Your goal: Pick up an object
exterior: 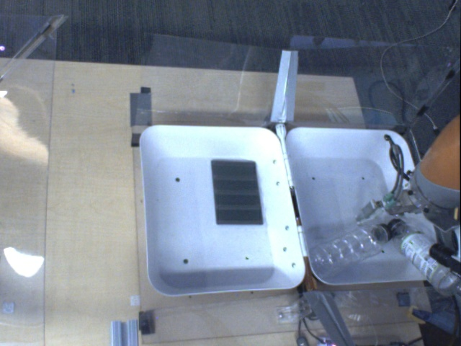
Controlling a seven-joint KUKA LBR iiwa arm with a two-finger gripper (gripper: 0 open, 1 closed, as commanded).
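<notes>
Tool (380,211) low in the right white bin (324,153), just above a clear plastic bottle (346,247) lying flat, likely lining up a grasp. Tool state: can't tell. Dark ribbed rectangular block (236,192) sits mid left white bin (166,215).

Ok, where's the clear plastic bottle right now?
In the camera view, the clear plastic bottle lies on its side in the right bin, near its front edge, just left of the gripper.

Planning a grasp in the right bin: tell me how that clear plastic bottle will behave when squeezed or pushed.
The clear plastic bottle lies on its side in the right bin, so a push would probably roll it. It looks thin-walled and see-through, likely light and apt to crumple. Its smooth ribbed surface may slip.
</notes>
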